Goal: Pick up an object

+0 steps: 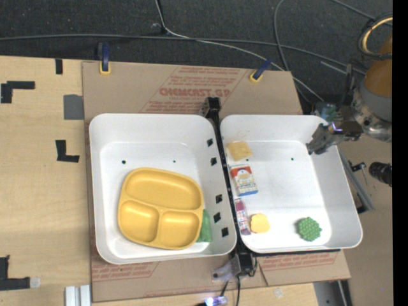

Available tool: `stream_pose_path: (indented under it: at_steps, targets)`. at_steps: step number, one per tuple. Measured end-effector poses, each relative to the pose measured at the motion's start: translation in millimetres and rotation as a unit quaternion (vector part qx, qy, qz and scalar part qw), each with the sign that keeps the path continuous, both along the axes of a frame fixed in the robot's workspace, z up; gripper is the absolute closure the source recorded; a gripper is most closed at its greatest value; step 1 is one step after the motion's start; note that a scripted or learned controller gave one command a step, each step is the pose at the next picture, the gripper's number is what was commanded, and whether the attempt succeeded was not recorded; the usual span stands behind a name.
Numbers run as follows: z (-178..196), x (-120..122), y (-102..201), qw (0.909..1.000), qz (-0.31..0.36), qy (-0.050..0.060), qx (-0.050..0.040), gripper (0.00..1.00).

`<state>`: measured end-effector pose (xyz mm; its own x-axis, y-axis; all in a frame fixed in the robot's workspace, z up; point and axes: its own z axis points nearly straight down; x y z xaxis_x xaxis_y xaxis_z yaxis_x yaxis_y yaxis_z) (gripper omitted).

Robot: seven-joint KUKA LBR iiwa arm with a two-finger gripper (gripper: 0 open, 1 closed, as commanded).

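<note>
The right bin point(331, 190) holds several small items. A pale yellow chunk point(239, 150) lies near its far left, and a red and white carton point(244, 180) sits just below it. Along the left wall lies a thin pink packet point(241, 214), beside a round yellow piece point(259, 223). A green bumpy ball point(309, 228) rests near the front right. My gripper point(319, 143) hangs over the bin's far right rim, well away from all of these items, with nothing visibly held.
The left bin point(102, 171) carries a large yellow compartment tray point(160, 207) with a green item point(205, 227) wedged at its right side. A black divider clip line point(220, 171) runs between the bins. Cables point(299, 56) loop behind the bins.
</note>
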<state>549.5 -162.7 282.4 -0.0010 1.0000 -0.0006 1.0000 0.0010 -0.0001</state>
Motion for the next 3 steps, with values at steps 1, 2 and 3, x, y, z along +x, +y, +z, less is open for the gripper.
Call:
stream_pose_path:
  at_steps: [1, 2, 3]
  targets:
    - [-2.4, -5.8, 51.2, 1.0000, 0.002, 0.001, 0.0005, 1.00]
    - [-24.1, -12.3, 103.3, 1.0000, 0.002, 0.001, 0.0008, 1.00]
    - [-35.5, -19.6, 160.4, 1.0000, 0.003, 0.001, 0.0008, 1.00]
